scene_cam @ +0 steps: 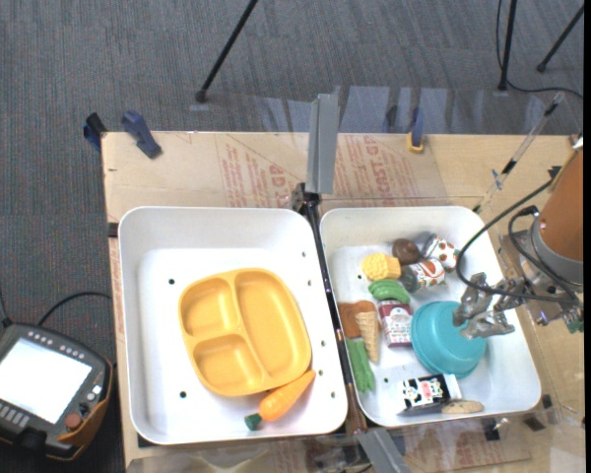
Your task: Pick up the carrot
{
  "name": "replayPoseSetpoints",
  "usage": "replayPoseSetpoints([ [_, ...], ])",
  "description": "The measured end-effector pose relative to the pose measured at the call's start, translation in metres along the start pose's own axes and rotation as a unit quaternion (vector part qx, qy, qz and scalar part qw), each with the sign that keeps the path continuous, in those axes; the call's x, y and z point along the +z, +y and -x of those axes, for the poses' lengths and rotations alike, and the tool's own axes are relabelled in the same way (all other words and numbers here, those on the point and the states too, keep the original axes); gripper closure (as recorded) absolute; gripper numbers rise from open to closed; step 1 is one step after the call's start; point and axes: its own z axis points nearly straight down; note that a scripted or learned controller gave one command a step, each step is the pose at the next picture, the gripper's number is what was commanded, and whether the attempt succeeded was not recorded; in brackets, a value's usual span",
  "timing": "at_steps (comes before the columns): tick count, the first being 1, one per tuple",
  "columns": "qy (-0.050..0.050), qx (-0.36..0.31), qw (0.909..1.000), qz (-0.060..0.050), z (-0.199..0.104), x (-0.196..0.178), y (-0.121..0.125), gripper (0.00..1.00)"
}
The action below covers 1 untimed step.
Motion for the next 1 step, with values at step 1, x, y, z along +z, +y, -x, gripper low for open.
replayPoseSetpoints([
  [1, 0.005, -0.116, 0.9932, 0.004, -0.0162, -0.0082, 0.0055, 1.0],
])
